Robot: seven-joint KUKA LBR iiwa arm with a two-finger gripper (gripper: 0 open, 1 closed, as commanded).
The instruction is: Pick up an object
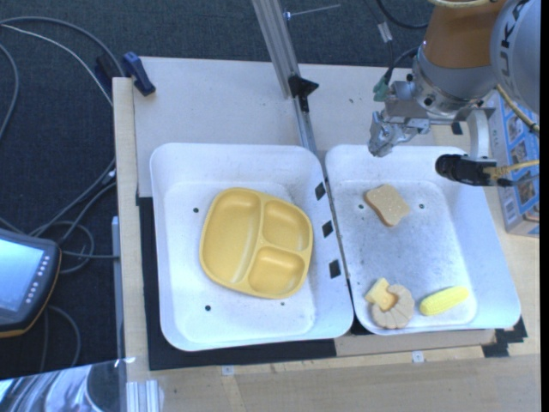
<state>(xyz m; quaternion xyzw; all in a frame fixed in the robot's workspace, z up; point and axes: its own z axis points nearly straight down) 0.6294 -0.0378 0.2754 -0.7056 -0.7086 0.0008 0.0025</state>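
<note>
In the right bin (480, 230) lie a tan slice of toy bread (387, 204) near the back, a yellow corn cob (444, 299) at the front right, and a round tan cookie with a small yellow piece on it (389, 304) at the front. My gripper (381, 143) hangs above the bin's back left rim, behind and slightly left of the bread, with nothing visibly between its fingers. The left bin (171, 230) holds a yellow divided plate (255, 242).
A slanted metal post (283, 54) rises behind the divide between the bins. A blue clip (139, 72) sits at the bench's back left corner. A black cylindrical part (459, 168) juts in over the right bin's back right. Cables and a screen lie off to the left.
</note>
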